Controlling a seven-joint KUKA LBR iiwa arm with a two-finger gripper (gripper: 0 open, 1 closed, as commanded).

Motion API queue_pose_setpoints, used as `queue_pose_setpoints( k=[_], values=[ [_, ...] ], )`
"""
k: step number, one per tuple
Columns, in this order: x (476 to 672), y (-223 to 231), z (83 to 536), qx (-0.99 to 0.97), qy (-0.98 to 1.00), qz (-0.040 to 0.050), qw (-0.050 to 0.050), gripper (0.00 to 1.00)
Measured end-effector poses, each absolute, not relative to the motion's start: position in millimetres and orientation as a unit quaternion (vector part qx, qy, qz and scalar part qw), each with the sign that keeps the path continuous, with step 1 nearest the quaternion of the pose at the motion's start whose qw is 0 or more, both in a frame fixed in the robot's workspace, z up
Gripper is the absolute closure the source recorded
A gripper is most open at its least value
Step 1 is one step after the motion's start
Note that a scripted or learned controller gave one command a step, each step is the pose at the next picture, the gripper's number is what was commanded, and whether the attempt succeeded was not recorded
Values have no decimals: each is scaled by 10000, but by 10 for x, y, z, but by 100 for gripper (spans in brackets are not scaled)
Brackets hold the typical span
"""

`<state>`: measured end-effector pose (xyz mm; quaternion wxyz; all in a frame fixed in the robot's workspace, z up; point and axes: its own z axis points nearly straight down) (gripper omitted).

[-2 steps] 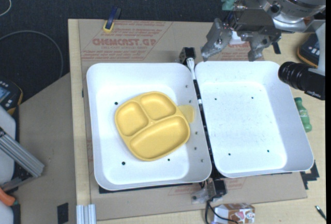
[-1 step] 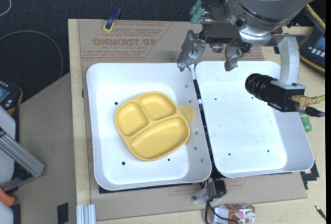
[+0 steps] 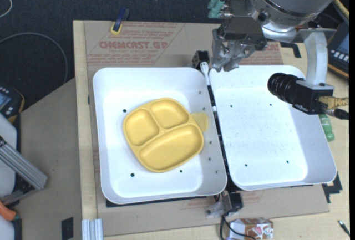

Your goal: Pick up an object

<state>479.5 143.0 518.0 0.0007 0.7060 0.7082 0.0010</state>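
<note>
A yellow divided plate point(image 3: 162, 134) with three compartments lies flat in the left white bin point(image 3: 111, 89). A small yellow flat piece point(image 3: 201, 121) peeks out from under its right side. My gripper point(image 3: 226, 61) hangs above the back edge of the bench, near the top of the divider between the two bins, well apart from the plate. Nothing shows between its fingers.
The right white bin point(image 3: 277, 139) lies under the arm. A black camera mount point(image 3: 297, 93) juts over its back right part. A blue and yellow clip point(image 3: 118, 21) lies on the cardboard at the back left. Cables and small parts sit at the front edge.
</note>
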Motion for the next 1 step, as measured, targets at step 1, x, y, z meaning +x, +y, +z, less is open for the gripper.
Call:
queue_pose_setpoints(
  k=[1],
  values=[
    [4786, 818, 4227, 7094, 7048, -48, -23, 100]
  ],
)
